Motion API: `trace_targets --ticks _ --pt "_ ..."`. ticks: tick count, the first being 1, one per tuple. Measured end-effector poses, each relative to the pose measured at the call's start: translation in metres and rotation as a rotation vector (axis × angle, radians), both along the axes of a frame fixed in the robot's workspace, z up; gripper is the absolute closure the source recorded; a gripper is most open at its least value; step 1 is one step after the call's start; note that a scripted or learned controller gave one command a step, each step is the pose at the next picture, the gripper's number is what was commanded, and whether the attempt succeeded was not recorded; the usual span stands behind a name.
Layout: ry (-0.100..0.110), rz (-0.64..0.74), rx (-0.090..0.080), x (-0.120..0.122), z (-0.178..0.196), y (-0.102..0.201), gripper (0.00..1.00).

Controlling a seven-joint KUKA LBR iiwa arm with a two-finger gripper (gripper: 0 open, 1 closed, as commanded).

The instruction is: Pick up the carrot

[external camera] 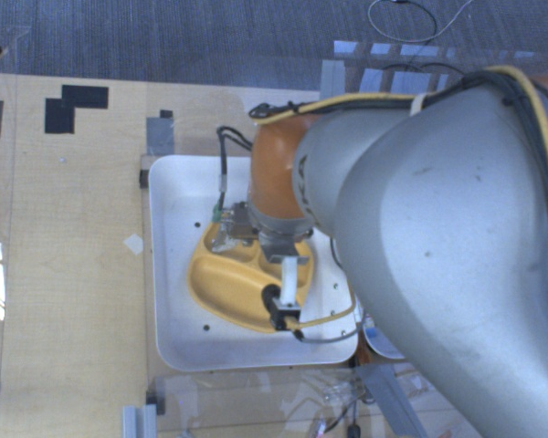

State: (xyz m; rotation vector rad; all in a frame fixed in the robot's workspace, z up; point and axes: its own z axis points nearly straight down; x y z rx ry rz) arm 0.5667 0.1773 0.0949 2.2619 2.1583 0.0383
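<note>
The white bin's [172, 245] left and front floor lies bare; a yellow object [221, 288] fills its middle.

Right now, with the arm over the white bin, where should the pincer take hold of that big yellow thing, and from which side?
Probably its left rim, from straight above. The yellow thing lies flat in the white bin, broad and rounded, so a thin edge likely suits better than its full width. The arm covers its right side; the left edge lies open.
</note>
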Motion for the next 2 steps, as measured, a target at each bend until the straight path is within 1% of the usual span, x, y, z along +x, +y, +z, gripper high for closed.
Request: trace_targets --ticks 1,2 --pt "-0.006 -0.008 -0.004 0.004 0.014 -0.005 1.00" --pt "0.024 0.279 -0.009 -0.001 0.117 0.040 1.00"
